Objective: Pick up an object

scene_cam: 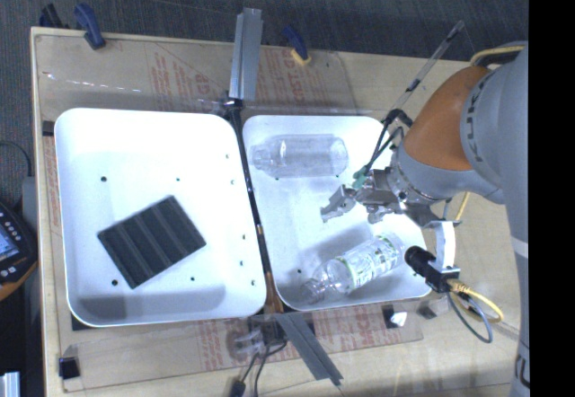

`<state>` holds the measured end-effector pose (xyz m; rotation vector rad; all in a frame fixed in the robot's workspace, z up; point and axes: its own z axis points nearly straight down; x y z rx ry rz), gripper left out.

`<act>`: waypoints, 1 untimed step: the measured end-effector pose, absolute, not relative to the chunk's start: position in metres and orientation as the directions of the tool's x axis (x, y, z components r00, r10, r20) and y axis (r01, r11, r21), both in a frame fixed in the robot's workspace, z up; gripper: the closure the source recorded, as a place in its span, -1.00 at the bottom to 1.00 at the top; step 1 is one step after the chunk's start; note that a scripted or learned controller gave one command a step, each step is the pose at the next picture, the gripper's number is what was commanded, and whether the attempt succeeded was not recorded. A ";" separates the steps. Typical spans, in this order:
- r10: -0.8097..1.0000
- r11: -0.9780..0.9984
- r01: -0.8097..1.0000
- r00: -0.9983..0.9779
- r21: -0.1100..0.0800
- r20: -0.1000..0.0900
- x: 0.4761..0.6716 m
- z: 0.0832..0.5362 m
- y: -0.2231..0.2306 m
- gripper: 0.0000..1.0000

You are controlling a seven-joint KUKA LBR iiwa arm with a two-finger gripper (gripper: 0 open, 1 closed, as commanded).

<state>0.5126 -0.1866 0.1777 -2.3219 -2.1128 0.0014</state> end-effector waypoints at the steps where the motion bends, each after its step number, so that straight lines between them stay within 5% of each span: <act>1: 1.000 0.004 1.000 -0.004 -0.003 0.002 0.494 0.192 -0.161 -1.00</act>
